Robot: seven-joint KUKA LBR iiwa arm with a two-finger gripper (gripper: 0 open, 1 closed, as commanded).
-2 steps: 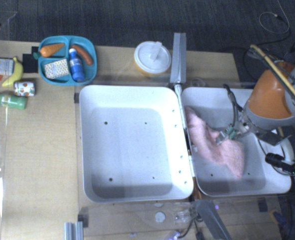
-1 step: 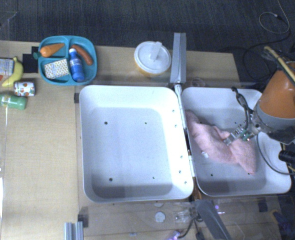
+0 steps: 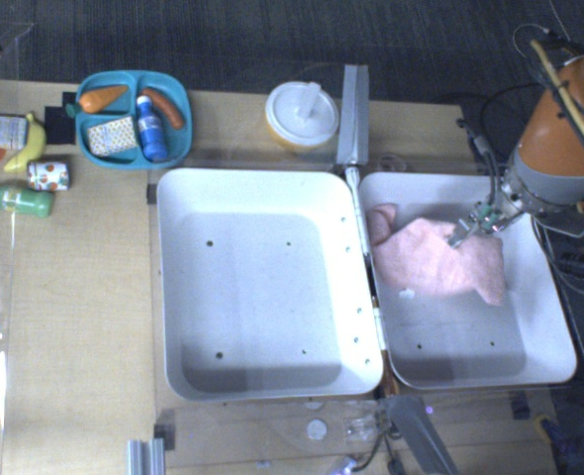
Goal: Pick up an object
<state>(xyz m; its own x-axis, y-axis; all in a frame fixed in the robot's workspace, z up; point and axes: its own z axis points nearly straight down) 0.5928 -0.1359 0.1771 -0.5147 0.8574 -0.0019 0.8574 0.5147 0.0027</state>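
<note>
Pink cloth (image 3: 438,260) lies crumpled in the right bin (image 3: 544,364), toward its back half; gripper (image 3: 473,226) sits at the cloth's upper right edge (open or closed, cannot tell); left bin (image 3: 173,295) beside it

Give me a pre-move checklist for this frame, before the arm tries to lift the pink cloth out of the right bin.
1. Target present: pink cloth lies crumpled in the right bin. Ok.
2. End effector position: over the cloth's upper right edge, toward the bin's back wall. Ok.
3. Cloth between the fingers: too small and blurred to judge. Cannot tell.
4. Cloth free of the bin edge: its left end bunches against the divider beside the left bin. Not ok.
5. Lift path: cables hang near the arm, above the bin. Cannot tell.
</note>
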